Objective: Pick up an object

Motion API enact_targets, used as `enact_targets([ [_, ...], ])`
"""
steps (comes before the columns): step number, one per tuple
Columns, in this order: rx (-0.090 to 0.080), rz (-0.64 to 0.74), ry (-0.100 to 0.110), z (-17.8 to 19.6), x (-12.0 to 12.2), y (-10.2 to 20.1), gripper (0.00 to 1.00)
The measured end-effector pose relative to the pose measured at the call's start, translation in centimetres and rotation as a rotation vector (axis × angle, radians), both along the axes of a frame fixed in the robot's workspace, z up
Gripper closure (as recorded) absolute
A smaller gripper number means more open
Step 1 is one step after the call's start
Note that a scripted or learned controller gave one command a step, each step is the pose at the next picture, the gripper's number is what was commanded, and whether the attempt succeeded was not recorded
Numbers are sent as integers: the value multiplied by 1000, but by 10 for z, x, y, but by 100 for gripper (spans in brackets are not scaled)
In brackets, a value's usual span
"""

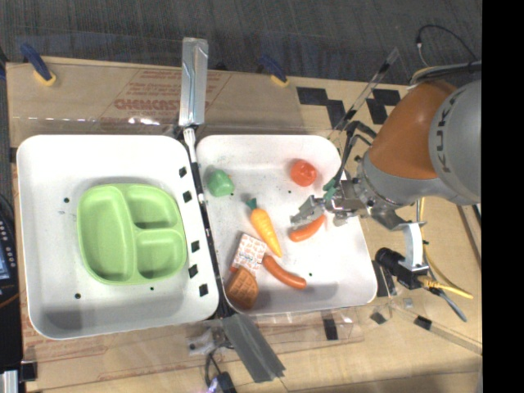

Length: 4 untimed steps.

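Toys lie left of the gripper (315,211) in the right bin (348,256): green pepper (219,183), carrot (264,228), sausage (283,273). Directly beneath it sits an orange chili (306,231), the likely target. Whether the gripper is apart or together, I cannot tell. Descend straight, centred across the chili's width, before closing.

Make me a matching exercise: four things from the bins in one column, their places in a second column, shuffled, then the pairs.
Things:
1. green divided plate
2. tomato
3. waffle cone
4. green pepper

Places:
A. right bin, near front edge
B. left bin, middle
C. right bin, by the divider at the back
D. right bin, back right, near the tool

Pairs: 1-B, 2-D, 3-A, 4-C
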<state>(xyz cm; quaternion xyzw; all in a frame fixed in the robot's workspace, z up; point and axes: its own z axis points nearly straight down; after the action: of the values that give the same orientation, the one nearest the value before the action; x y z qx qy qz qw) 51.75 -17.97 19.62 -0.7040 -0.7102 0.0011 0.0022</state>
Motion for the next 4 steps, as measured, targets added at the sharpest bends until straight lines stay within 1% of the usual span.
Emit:
enact_targets([
  [1,-1,148,-4,-105,38,47,0],
  [2,0,142,-3,-99,63,38,0],
  [3,-2,135,-4,-105,74,73,0],
  [4,-2,135,-4,-105,74,73,0],
])
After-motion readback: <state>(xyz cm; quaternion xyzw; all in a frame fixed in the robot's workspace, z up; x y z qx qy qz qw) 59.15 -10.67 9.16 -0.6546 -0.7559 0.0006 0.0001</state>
